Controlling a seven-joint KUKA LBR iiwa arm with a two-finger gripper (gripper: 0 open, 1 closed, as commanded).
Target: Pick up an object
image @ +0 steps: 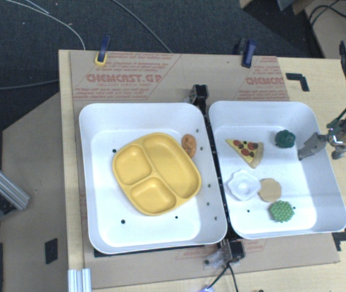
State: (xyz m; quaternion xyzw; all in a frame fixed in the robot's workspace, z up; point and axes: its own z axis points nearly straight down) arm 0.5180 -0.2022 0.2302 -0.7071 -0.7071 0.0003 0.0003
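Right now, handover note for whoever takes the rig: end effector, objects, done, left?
End effector: at the right bin's right edge, nothing visibly held; open or shut not readable.
Right bin: pizza slice, dark green ball, white fried egg, tan round cookie, light green bumpy ball.
Left bin: yellow divided plate, a small brown piece beside its upper right rim.
Done: no pick yet.
Left: grasp and lift one object; the dark green ball lies nearest.

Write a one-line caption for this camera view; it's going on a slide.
Gripper at the right bin's edge near toy foods; yellow divided plate in the left bin.
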